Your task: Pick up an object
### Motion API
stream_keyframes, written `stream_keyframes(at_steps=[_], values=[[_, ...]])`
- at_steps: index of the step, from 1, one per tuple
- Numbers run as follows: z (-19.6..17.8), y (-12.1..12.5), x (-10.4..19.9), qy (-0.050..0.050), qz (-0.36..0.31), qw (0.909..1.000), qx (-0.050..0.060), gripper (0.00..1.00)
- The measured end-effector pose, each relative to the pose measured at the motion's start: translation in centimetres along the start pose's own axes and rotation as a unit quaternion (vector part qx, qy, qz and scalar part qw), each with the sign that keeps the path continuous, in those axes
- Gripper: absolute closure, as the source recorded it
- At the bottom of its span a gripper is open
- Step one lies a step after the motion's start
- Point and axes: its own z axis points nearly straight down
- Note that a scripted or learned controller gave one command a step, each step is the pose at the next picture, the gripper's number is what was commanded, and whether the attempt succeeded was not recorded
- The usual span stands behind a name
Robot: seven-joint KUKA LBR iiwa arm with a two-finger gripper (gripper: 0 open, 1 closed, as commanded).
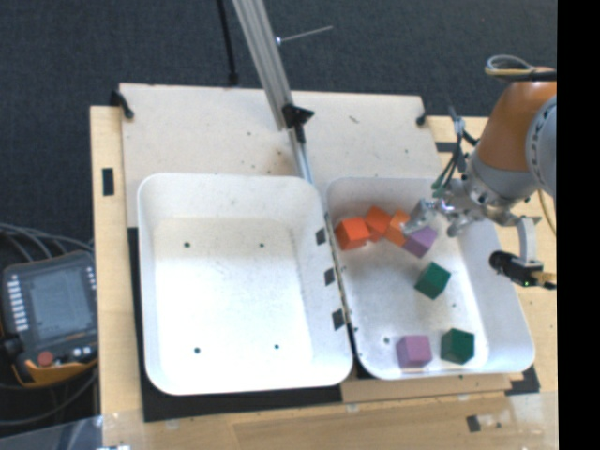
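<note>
In the camera view the arm (511, 143) comes in from the right, and the gripper (433, 216) hangs low over the upper part of the right bin (502, 331). A purple block (420, 241) lies tilted just under and beside the fingertips, touching or nearly touching them. I cannot tell how far the fingers are open, and I cannot tell if the block is between them or only next to them.

Just left of the purple block there are three orange blocks close together in a row: one (352, 233) near the left wall of the bin, a second (379, 221) beside it, and a third (399, 226) partly hidden behind the gripper. A green block (432, 280) lies alone near the middle of the bin. At the bottom wall a second purple block (413, 351) and a second green block (457, 346) stand side by side, near each other.

The left bin (150, 251) stands just beside the right one, their walls touching. A metal rail (262, 54) rises at a slant behind the bins.
</note>
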Motion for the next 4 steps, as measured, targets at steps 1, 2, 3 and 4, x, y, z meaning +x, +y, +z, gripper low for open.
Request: stream_keyframes(at_steps=[1,2,3,4], values=[[1.2,0.6,-0.2,-0.002,-0.001,0.9999,-0.012,0.0],[0.0,0.8,-0.3,-0.003,-0.001,0.9999,-0.015,1.0],[-4.4,0.8,-0.8,0.0,-0.002,1.0,-0.005,1.0],[-10.9,1.5,-1.2,-0.001,-0.002,1.0,-0.006,1.0]])
